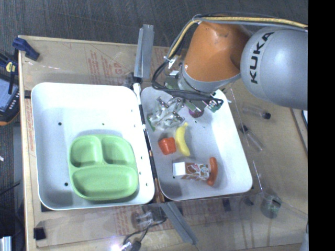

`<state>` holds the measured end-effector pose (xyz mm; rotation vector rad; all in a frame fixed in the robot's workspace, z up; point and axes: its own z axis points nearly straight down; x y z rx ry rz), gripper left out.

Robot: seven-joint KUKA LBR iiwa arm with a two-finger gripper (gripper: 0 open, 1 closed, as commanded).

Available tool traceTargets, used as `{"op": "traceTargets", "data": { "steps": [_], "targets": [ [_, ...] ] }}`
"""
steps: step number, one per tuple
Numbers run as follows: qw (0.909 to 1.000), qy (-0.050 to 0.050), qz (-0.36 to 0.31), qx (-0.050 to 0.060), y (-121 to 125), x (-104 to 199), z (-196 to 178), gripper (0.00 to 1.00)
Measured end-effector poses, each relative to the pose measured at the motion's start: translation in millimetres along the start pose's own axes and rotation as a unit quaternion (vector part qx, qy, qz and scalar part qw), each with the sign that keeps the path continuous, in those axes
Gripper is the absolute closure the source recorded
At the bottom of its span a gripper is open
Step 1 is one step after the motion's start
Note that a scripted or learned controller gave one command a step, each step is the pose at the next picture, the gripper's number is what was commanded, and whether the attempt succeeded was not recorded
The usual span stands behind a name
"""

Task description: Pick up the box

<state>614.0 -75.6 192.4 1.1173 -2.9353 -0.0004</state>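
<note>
A: Gripper (166, 114) low over far end of right bin (238, 156). Jaws: can't tell, metal tangle, too blurred. Nothing seen between fingers.

B: Box (191, 170)?

A: Lying flat on bin floor, toward the near rim from the jaws and a bit to the arm's side. Apart from the jaws, not touching.

B: In between?

A: Red piece (167, 145) and banana (182, 139), just below the jaws. Sausage (212, 171) touching box's far short end, arm side.

B: Long axis?

A: Across the bin, roughly left-right in view, slight tilt. Probably needs jaws closing across the short side, so travel toward near rim first, past the banana.

B: Other bin?

A: Green tray (103, 167) only, well apart from jaws. Irrelevant.

B: Progress?

A: Pick not yet done, box untouched.
</note>
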Motion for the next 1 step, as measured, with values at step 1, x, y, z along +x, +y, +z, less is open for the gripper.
{"op": "traceTargets", "data": {
  "steps": [1],
  "targets": [
    [0.9915, 0.0, 0.13, 0.0, -43.9, -2.5, 86.5, 1.0]
  ]
}}
